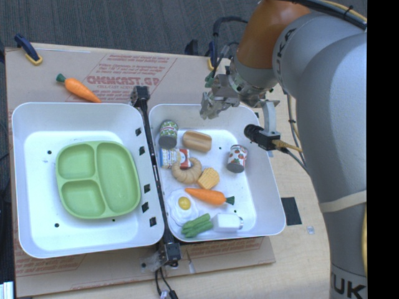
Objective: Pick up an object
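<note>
One arm [293,48], jaws blurred, above right bin [265,185].

A brown cardboard sheet [124,73] with red printing covers the bench [305,229], whose pale tan top shows bare to the right and below. Beyond the far edge lies a dark grey floor [112,11], perhaps carpet, though its texture is hard to judge. A blue and yellow clamp [28,48] grips the cardboard's far left corner. A small black square [290,210] sits on the bench. The light is even, with soft shadows.
</note>
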You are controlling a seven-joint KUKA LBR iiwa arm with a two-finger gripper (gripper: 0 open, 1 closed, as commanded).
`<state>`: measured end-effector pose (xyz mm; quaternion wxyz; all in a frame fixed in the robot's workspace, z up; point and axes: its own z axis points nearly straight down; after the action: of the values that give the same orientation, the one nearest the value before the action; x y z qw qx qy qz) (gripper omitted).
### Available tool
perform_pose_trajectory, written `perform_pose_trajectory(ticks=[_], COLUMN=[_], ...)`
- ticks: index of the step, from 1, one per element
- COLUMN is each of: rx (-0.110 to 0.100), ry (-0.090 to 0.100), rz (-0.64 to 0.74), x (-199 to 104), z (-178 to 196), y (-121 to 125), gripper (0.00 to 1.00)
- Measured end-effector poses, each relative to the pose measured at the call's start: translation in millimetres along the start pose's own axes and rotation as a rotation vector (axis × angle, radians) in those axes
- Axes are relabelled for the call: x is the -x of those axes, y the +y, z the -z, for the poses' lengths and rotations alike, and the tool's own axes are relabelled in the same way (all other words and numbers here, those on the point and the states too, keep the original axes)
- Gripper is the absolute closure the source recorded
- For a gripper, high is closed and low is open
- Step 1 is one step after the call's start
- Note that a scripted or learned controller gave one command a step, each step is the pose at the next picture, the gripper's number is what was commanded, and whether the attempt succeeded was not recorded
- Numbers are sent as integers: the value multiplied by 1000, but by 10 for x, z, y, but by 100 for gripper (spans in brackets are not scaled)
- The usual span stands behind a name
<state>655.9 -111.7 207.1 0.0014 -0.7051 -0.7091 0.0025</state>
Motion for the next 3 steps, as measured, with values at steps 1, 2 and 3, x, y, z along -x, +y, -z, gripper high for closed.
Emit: perform_pose_trajectory(ticks=[1,2,3], rx=[6,2,1], ry=[0,1,0], rz=[-2,1,0], x=[412,-163,154], z=[819,434,188], y=[3,4,1], gripper=[100,100,100])
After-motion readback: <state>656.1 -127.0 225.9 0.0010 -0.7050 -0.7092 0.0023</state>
